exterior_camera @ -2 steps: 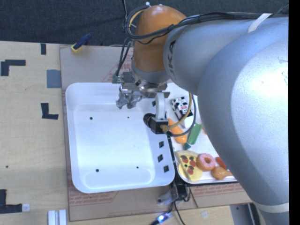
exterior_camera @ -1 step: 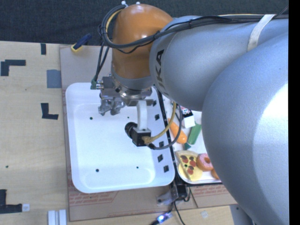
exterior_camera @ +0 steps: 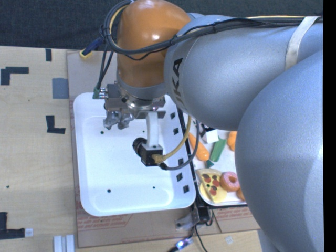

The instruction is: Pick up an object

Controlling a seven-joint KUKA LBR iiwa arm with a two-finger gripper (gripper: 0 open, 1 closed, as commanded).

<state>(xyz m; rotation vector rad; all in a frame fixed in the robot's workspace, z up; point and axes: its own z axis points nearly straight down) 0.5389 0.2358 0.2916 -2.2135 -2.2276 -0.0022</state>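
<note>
Fingers point(exterior_camera: 109, 121) of the two-finger gripper point(exterior_camera: 116, 124) stand slightly parted, as far as we can see, gripping nothing, low over the left shallow white bin point(exterior_camera: 126, 193) towards its far left corner. We count two bins on the pale wooden table point(exterior_camera: 31, 156). In the right white bin point(exterior_camera: 223, 203) lie one orange toy carrot point(exterior_camera: 202, 150), one green toy vegetable point(exterior_camera: 217, 150), one pink-iced toy doughnut point(exterior_camera: 229, 181) and one yellow toy pizza slice point(exterior_camera: 209, 187), well apart from the fingers. The bulky grey arm point(exterior_camera: 252, 77) hides much of that bin from us.
</note>
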